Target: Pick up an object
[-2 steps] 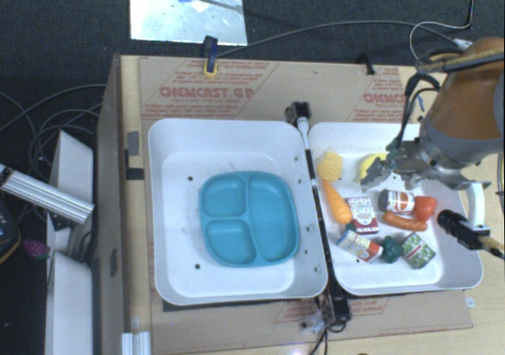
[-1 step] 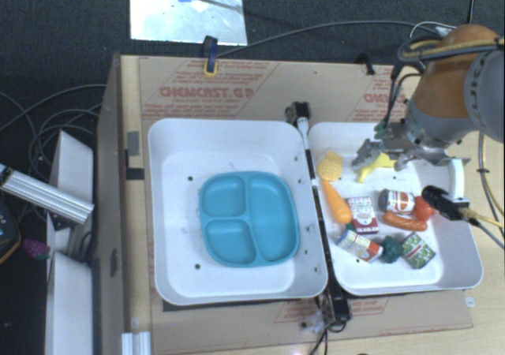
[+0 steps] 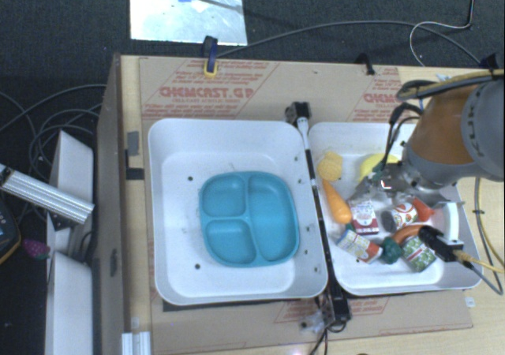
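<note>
Several light, hard toy foods crowd the right bin (image 3: 347,278); take the orange carrot (image 3: 338,203) mid-length, though you cannot tell the tool's (image 3: 384,182) opening.

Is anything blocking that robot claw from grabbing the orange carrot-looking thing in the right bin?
Nothing visible lies over the carrot; its top is bare. The gripper hangs to its right in the same bin. A small red-and-white packet sits close beside the carrot on the gripper's side, so a sideways approach could bump it.
</note>
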You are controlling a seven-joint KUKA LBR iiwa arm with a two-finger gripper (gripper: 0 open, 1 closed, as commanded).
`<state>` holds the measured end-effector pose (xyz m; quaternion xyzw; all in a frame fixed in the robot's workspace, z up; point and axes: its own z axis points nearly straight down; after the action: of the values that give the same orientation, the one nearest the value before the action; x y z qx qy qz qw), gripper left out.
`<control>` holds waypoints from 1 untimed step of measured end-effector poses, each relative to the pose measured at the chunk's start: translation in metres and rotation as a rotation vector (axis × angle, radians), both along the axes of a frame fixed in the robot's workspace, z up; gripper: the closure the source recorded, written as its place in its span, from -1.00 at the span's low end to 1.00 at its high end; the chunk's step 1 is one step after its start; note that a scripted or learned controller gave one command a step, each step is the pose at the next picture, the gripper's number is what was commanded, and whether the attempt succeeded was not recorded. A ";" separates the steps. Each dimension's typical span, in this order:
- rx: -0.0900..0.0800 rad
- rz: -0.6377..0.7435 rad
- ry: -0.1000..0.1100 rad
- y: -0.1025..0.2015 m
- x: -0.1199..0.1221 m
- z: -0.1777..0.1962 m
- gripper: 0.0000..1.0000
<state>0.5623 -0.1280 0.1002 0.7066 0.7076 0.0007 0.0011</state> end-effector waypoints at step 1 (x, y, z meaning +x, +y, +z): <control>-0.001 0.002 -0.001 -0.015 0.060 -0.012 -1.00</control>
<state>0.6221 -0.1432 0.0887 0.7058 0.7084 0.0008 0.0017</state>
